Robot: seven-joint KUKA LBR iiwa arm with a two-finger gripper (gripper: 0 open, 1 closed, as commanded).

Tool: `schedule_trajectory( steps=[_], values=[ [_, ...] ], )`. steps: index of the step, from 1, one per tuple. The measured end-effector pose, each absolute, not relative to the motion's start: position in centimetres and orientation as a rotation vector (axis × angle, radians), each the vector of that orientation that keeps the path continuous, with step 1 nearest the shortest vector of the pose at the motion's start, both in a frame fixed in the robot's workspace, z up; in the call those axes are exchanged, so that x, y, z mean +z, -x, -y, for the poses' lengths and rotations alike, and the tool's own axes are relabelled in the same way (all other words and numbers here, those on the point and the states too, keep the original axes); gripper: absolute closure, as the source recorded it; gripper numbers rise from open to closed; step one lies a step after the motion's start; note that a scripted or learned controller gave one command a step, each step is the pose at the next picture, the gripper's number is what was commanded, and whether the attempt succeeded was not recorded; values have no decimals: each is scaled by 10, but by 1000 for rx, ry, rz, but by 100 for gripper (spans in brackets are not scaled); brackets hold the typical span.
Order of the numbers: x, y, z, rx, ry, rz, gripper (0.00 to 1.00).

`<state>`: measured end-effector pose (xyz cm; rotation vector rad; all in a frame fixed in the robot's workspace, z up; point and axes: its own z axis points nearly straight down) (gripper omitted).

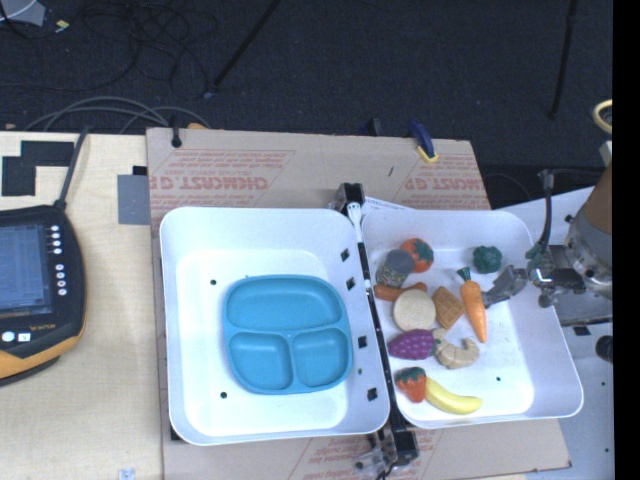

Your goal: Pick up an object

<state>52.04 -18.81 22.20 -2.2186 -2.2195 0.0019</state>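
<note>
- Nearest the lens sit 2 white bins side by side: the left bin (190, 268) holds a blue 3-compartment tray (287, 330), likely a drop spot.
- Toy food clusters in the right bin (545, 368), all candidates for picking.
- Reaching in from the right, the gripper (505, 283) hangs low just beside the carrot (473, 310); whether it is open I cannot tell.

Both white bins (265, 233) look like smooth, slightly glossy plastic, and the blue divided tray (288, 330) in the left one has a matt plastic sheen. Beneath them lies dull brown printed cardboard (300, 173) on a pale wood-look bench (100, 408). The toy foods at right, among them the banana (452, 399) and carrot (473, 310), seem smooth plastic, though small here.
</note>
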Motion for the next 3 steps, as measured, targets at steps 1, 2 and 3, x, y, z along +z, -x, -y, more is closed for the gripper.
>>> schedule_trajectory(
  steps=[1, 2, 3],
  values=[
    [81, -510, 110, 2, 2213, 2223, 0],
    [98, -511, 115, 2, 2224, 2214, 100],
    [88, -501, 182, -2, 2225, 2219, 100]
  ],
)
